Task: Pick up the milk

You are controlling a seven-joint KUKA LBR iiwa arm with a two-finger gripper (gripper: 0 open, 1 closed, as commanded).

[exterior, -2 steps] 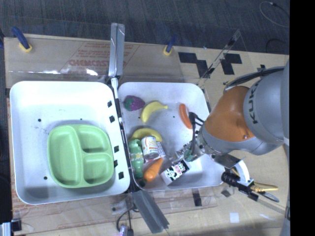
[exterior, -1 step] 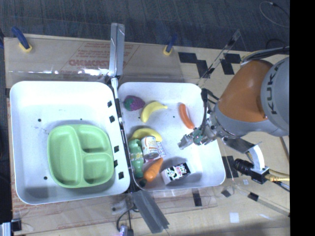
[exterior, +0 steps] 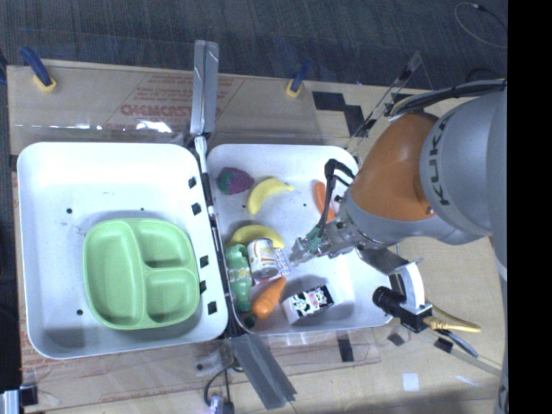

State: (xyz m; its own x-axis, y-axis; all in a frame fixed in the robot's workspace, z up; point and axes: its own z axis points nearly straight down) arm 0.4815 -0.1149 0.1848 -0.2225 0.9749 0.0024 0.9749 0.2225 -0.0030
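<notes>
A light wooden bench (exterior: 103, 102) stands on dark, apparently carpeted floor (exterior: 259, 11), evenly lit from above.

You have a tan bench (exterior: 103, 89) carrying two shallow white bins side by side. The left bin (exterior: 43, 188) and the right bin (exterior: 285, 155) touch along a grey divider (exterior: 203, 93).

Robotics lab bench: KUKA arm (exterior: 440, 175) over two white bins (exterior: 52, 171), toy food beside a green divided tray (exterior: 142, 274), clamps (exterior: 39, 69) behind the bins, cables on dark carpet.
</notes>
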